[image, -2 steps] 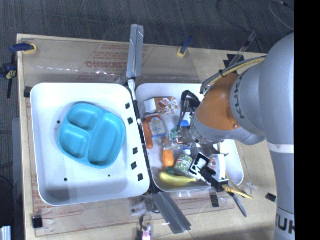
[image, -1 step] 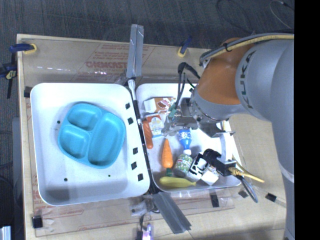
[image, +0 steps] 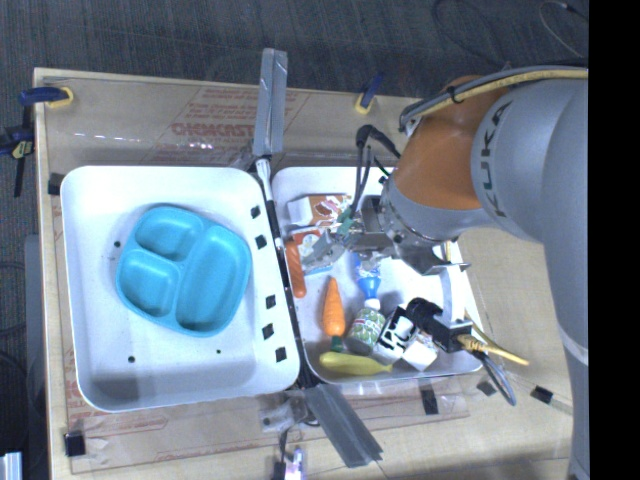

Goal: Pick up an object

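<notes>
My gripper (image: 328, 250) hangs low over the upper middle of the right bin (image: 310, 366), among packets and wrappers. An orange carrot (image: 332, 307) lies just below it. A small bottle with a blue cap (image: 369, 311) stands to the carrot's right. A yellow banana-like piece (image: 352, 364) rests along the bin's front wall. A black and white object (image: 412, 330) sits at the front right. A red and white packet (image: 325, 209) lies near the back wall, beside the gripper. Nothing shows clearly between the fingers.
The left bin (image: 90, 368) holds a blue divided plate (image: 184, 268). A grey bar (image: 268, 103) runs up from the divider between the bins. The arm's orange band (image: 440, 163) and grey body cover the right bin's right side.
</notes>
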Tool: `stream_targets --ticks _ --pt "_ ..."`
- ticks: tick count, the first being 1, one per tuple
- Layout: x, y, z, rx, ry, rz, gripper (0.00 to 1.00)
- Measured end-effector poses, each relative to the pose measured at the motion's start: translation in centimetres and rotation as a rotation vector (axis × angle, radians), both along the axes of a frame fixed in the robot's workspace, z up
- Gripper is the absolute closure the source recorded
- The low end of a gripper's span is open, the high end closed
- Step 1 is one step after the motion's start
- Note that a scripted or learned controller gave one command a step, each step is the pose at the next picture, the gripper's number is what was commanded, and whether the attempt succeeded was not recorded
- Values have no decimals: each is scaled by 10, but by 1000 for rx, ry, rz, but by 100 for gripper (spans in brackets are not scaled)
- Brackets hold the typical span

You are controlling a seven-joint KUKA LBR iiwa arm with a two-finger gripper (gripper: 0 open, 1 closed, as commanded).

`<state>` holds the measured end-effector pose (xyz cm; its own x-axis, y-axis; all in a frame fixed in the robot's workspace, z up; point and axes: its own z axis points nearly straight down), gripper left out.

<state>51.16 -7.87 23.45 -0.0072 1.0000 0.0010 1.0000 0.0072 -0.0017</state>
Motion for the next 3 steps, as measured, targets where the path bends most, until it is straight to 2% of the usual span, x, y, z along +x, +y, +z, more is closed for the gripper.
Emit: stream_targets --ticks 1,2,3 --pt "8 -78 -43 0 3 33 0" --pt "49 -83 -122 -5 -24 110 0" --pt "48 -82 -114 -4 -20 115 100"
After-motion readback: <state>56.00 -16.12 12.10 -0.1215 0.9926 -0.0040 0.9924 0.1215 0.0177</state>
